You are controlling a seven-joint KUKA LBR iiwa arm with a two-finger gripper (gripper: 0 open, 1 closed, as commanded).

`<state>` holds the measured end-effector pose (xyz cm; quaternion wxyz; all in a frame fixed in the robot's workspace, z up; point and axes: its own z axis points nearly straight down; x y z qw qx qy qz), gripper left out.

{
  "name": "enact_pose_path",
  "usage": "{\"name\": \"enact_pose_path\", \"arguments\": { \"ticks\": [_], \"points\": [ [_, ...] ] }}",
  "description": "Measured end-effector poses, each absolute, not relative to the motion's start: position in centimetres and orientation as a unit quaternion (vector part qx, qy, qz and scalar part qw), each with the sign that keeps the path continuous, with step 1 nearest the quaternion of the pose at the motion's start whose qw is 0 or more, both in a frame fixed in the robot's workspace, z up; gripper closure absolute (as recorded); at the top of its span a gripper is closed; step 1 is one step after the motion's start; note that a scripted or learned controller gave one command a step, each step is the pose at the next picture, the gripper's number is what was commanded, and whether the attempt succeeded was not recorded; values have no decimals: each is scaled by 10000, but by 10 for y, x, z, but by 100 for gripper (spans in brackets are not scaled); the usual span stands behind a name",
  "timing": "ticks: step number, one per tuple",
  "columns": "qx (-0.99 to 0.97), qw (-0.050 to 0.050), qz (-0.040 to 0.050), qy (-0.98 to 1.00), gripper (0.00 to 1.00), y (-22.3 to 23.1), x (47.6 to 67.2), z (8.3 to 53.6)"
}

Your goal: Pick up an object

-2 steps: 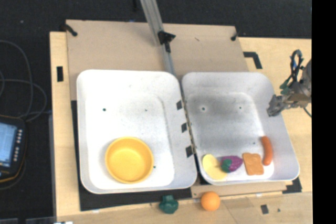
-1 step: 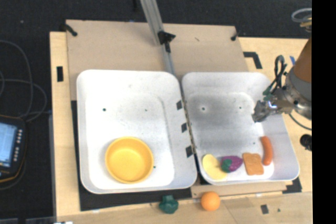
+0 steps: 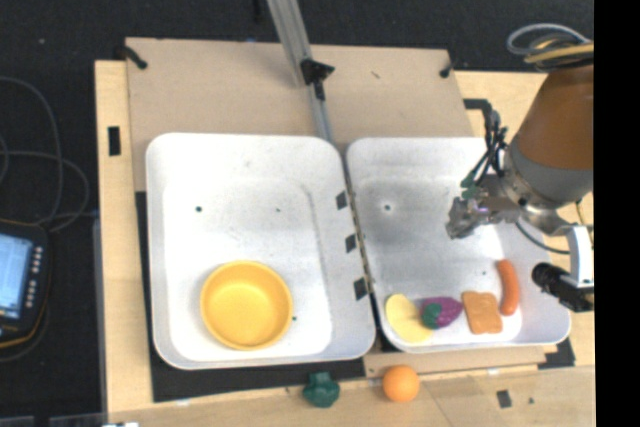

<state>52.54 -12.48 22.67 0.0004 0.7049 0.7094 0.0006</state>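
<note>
My gripper [image 3: 462, 220] hangs over the right part of the right bin [image 3: 400, 235], above bare white floor, with nothing seen between its fingers. Along the bin's front edge lie a pale yellow piece [image 3: 400, 315], a purple and green toy [image 3: 438, 312], an orange-brown block [image 3: 483, 312] and an orange-red sausage-like piece [image 3: 509, 286]. These objects lie below and to the right of the gripper, apart from it. A yellow bowl [image 3: 246, 304] sits at the front of the left bin [image 3: 200, 185].
On the bench in front of the bins lie an orange ball [image 3: 400, 383] and a small green object [image 3: 321, 390]. A metal pole [image 3: 290, 15] slants down to the gap between the bins. A tablet [image 3: 18, 280] lies at the far left.
</note>
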Motion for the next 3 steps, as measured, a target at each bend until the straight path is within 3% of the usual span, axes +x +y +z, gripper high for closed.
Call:
{"name": "enact_pose_path", "arguments": {
  "ticks": [2, 3],
  "points": [
    [7039, -5, 14, 7103, 100, -10, 516, 220],
    [7039, 3, 21, 7103, 100, 45, 516, 238]
  ]
}}
